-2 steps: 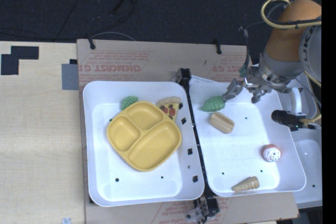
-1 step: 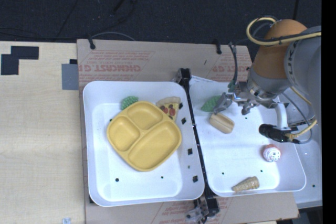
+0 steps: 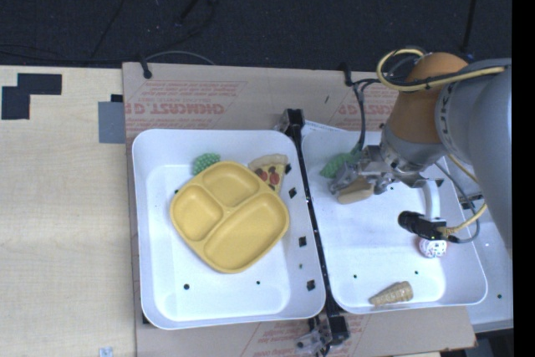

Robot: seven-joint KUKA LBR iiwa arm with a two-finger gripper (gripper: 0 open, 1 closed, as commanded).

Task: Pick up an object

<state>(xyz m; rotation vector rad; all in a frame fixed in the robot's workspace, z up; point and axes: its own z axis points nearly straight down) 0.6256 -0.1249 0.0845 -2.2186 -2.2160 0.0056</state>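
My gripper (image 3: 361, 179) reaches down into the upper left of the right bin (image 3: 468, 290), under the grey wrist with the orange band. Directly below its tip lies a tan, bread-like piece (image 3: 354, 195), touching or nearly touching it. A green leafy toy (image 3: 337, 165) sits just to the left of the gripper. Farther right in the same bin are a small white die with red dots (image 3: 433, 247) and, near the front wall, a tan ice-cream cone (image 3: 392, 293).
The left bin (image 3: 159, 288) holds a yellow divided plate (image 3: 230, 216), a green toy (image 3: 206, 162) behind it and a pizza slice (image 3: 269, 171) at its upper right. A black divider (image 3: 306, 205) runs between the bins. Cables (image 3: 435, 223) hang beside the wrist.
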